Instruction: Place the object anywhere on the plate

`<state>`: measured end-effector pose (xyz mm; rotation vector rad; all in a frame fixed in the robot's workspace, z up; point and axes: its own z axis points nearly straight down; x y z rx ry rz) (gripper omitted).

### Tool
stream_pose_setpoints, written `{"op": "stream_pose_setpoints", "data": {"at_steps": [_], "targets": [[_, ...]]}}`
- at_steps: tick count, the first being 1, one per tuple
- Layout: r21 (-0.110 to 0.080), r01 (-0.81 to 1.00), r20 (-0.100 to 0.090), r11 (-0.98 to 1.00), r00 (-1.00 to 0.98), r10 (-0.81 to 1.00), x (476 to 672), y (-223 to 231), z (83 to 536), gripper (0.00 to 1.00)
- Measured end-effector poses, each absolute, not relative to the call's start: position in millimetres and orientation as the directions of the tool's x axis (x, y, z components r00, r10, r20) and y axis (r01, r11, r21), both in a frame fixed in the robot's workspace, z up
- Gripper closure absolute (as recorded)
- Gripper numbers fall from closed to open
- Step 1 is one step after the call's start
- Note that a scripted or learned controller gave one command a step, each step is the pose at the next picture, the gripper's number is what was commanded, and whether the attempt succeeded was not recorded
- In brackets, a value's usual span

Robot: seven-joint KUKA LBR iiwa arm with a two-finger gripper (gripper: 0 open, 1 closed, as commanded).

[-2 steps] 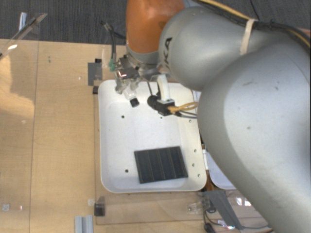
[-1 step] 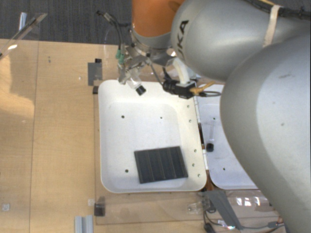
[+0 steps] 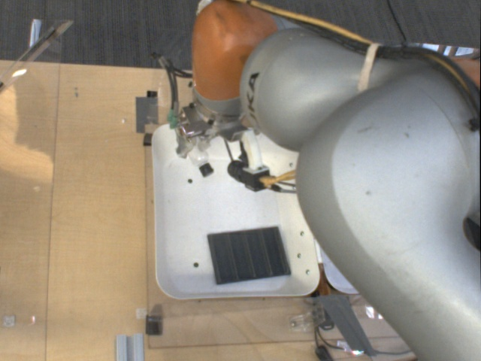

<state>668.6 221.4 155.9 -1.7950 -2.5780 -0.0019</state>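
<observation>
From my remote seat, I start at the left: bare wooden bench point(image 3: 75, 201), then the white bin point(image 3: 176, 262). At its upper left the gripper point(image 3: 192, 145) hangs over the bin floor, and I cannot tell how it is set or whether it has hold of anything (too blurred up there). A small dark object point(image 3: 206, 169) lies on the bin floor just beside it. Further right and lower, the dark ribbed plate point(image 3: 248, 255) sits flat, well apart from that object. The grey arm point(image 3: 376, 171) looms at right.
</observation>
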Motion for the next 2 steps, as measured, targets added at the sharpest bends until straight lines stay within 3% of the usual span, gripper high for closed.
{"op": "stream_pose_setpoints", "data": {"at_steps": [1, 2], "targets": [[0.010, 0.844, -0.003, 0.536, -0.536, 0.844, 669.8, 219.9, 281.4, 1.00], [0.001, 0.947, 0.001, 0.320, -0.320, 0.947, 662.3, 223.0, 171.6, 1.00]]}}
